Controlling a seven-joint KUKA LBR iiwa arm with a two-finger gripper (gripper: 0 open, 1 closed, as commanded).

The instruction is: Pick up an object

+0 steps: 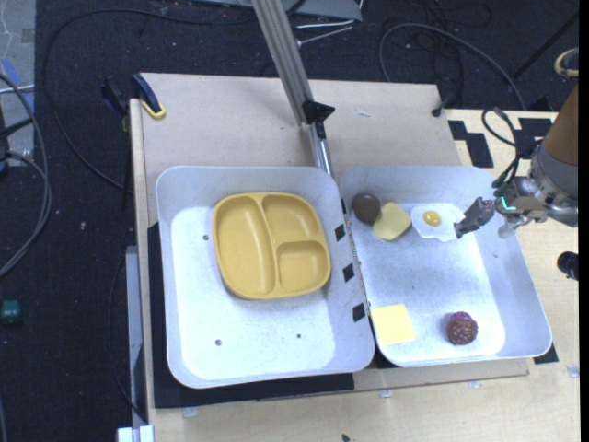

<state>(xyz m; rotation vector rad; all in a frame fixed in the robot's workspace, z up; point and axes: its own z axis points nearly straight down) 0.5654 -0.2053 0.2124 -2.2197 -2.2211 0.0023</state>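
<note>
Notably, no brand, label or legible writing shows on any item; only black-and-white patterned markers lie on the surface (230, 127) at the far right.

Right bin (515, 274): holds five items. A fried-egg toy (433, 220) lies at the far edge, just left of the jaws (476, 217). A pale yellow wedge-shaped piece (393, 221) sits left of the egg, touching or nearly touching a dark brown round item (366, 208) at the bin's far-left corner. A flat yellow square (393, 323) lies at the near-left corner. A dark red, bumpy ball (461, 328) rests near the front edge, well apart from the jaws.

Jaws: positioned over the bin's far-right side, tips pointing left toward the egg toy. Whether they stand apart or together cannot be told (they appear as one dark shape at this angle). Nothing is seen between them. The nearest item is the egg toy, whose right edge lies just beside the tips; contact cannot be confirmed.

Left bin (184, 247): contains a yellow divided tray (271, 245) with three compartments.
</note>
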